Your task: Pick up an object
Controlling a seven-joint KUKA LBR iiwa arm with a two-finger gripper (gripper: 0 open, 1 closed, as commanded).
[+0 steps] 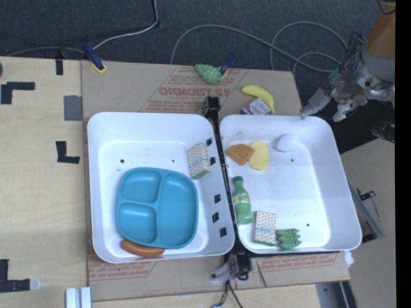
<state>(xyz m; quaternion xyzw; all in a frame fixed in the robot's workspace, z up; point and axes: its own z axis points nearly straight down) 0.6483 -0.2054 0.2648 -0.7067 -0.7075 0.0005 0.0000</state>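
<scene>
Hot dog (141, 249), blue plate (157, 206) in left bin (103, 133); claw (329, 105) spread, holding nothing.

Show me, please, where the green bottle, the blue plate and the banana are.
green bottle (241, 201): camera view, middle of its body, in the right bin.
blue plate (156, 205): camera view, the divider between its compartments, in the left bin.
banana (259, 94): camera view, middle of its curve, on the cardboard behind the bins.

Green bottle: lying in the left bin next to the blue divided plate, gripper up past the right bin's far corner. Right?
Not quite. The green bottle lies in the right bin, along its left wall; the camera view shows it. The blue divided plate sits in the left bin. The gripper is indeed up past the right bin's far corner.
</scene>
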